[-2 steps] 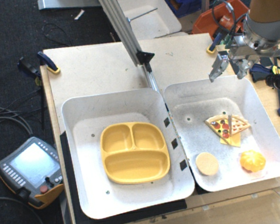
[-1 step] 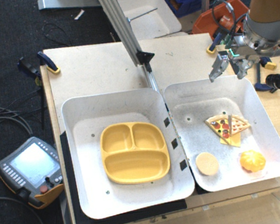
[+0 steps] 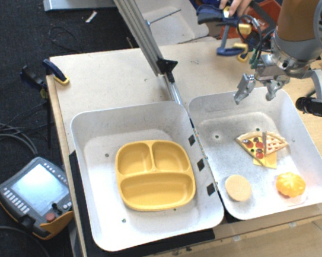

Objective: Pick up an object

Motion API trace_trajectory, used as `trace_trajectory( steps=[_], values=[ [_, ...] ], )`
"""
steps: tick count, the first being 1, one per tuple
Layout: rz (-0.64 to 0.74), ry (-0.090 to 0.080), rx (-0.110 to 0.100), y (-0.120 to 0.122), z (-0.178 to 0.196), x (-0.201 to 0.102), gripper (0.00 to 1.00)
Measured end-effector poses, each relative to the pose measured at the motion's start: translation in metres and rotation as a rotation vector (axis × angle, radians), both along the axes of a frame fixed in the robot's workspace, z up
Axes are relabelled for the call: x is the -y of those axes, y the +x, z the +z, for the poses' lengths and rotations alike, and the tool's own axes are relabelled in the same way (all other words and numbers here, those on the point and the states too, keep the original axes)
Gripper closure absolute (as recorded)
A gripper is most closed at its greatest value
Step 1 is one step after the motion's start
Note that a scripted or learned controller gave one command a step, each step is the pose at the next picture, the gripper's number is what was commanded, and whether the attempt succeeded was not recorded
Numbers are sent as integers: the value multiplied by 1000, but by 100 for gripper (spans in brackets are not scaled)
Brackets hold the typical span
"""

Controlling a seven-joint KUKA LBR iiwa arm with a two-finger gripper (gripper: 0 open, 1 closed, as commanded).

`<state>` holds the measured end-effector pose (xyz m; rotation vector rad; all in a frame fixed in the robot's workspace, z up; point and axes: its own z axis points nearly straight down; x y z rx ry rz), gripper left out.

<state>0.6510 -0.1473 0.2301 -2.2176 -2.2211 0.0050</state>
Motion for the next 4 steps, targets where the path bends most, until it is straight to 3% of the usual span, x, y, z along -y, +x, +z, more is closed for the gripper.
trace_trajectory(
  steps=[2,3,4],
  values=[
    [2,1,-2,9,-114,-9,0],
    [1,-1,7,11,-99,-8,100],
    [1,-2,13,11,-35,-7,100]
  ],
)
